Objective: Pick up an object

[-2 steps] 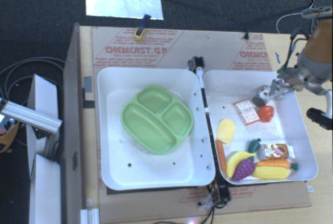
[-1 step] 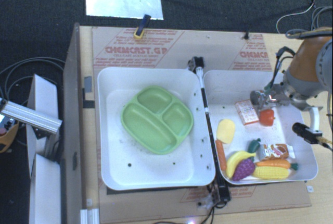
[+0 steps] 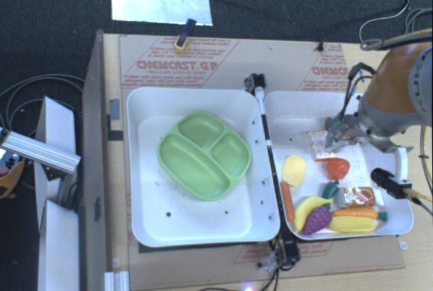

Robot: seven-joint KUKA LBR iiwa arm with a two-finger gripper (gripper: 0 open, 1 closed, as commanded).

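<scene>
In the right bin (image 3: pixel 298 110) lie several toy foods. A white and red packet (image 3: pixel 316 145) sits near the middle, a red tomato (image 3: pixel 337 166) just below it, and a pale yellow piece (image 3: pixel 293 169) to the left. Along the front are a carrot (image 3: pixel 287 200), a banana (image 3: pixel 308 204), purple grapes (image 3: pixel 316 220), a corn cob (image 3: pixel 353 224) and a small carton (image 3: pixel 358 196). My gripper (image 3: pixel 333 139) hangs low at the packet's right edge, just above the tomato. The arm's wrist hides its tips.
The left bin (image 3: pixel 145 215) holds a green divided plate (image 3: pixel 203 155). A black divider rail (image 3: pixel 268 154) runs between the bins. The arm's grey and orange body (image 3: pixel 399 90) covers the right bin's far right corner. Cables trail at the upper right.
</scene>
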